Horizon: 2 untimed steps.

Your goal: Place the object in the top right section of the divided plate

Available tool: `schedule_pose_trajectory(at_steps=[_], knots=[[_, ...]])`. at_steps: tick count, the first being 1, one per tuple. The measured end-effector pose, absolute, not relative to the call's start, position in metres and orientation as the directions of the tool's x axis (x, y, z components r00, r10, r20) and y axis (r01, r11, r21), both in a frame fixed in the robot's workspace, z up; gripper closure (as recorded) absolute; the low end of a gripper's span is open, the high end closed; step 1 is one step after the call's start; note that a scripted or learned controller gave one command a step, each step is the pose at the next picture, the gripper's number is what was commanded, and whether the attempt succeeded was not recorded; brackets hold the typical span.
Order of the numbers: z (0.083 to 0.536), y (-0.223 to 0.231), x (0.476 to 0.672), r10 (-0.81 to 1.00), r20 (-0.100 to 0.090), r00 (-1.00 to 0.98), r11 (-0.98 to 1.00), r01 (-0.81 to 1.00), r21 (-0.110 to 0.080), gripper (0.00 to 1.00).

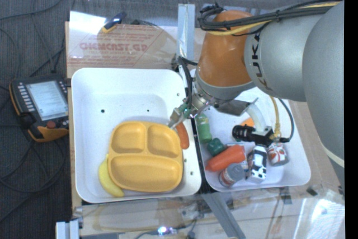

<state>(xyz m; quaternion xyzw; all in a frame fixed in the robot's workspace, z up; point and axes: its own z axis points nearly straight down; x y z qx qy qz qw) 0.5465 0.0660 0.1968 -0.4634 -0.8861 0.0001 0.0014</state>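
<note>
My gripper (180, 115) hung at the divided plate's (146, 157) upper right corner — whether it gripped anything I could not tell — with an orange sausage (183, 135) just below it, lying lengthwise along the plate's right rim.

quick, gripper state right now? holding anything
gripper: cannot be told; it hangs by the top right corner of the yellow divided plate, beside an orange carrot-like piece at the plate's edge.
</note>
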Motion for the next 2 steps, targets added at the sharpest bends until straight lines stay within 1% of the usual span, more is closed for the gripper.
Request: schedule_pose_trajectory(at_steps=[1, 2], knots=[[0.1929, 0.0425, 0.4954, 0.735, 0.001, -0.678, 0.678, 0.735, -0.002, 1.0], [0.1928, 0.0437, 0.4953, 0.734, 0.003, -0.679, 0.679, 0.734, 0.0, 0.0]])
